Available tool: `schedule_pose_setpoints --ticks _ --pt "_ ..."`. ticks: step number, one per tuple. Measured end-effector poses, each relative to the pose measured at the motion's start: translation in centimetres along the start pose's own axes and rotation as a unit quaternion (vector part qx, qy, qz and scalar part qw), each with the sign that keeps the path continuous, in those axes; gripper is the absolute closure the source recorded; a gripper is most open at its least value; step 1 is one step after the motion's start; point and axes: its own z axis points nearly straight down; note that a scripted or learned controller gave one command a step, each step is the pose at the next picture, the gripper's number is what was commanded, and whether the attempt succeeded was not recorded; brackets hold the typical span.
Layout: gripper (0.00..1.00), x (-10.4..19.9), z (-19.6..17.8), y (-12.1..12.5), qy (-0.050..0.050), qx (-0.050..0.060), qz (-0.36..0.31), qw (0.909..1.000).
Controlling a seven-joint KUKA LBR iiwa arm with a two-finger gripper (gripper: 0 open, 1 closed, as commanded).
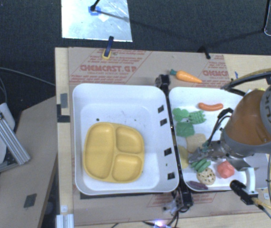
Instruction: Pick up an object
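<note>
The right bin (pixel 187 95) holds several toy foods: green leafy pieces (pixel 187 121), an orange sausage (pixel 210 106), a tan piece (pixel 195 140), a dark green ridged piece (pixel 200 165), a speckled cookie (pixel 206 176), a red-pink piece (pixel 226 169) and a dark purple piece (pixel 198 185). My gripper (pixel 205 154) hangs low over the bin's front part, just above the green ridged piece and beside the tan one. Nothing shows between its fingers. The arm's grey and orange body (pixel 251 122) covers the bin's right side.
The left bin (pixel 121 96) holds a yellow divided plate (pixel 113 152). A toy carrot (pixel 186 76) lies on the cardboard behind the bins. A black divider with clips (pixel 169 127) runs between the bins. A metal frame (pixel 0 127) stands at the far left.
</note>
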Motion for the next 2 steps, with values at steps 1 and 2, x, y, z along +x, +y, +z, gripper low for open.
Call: schedule_pose_setpoints --ticks 1,2 --pt "1.00 0.0 -1.2 0.3 -0.001 -0.004 -0.001 1.0000" --pt "1.00 0.0 -2.2 0.4 -0.001 -0.005 -0.001 1.0000"
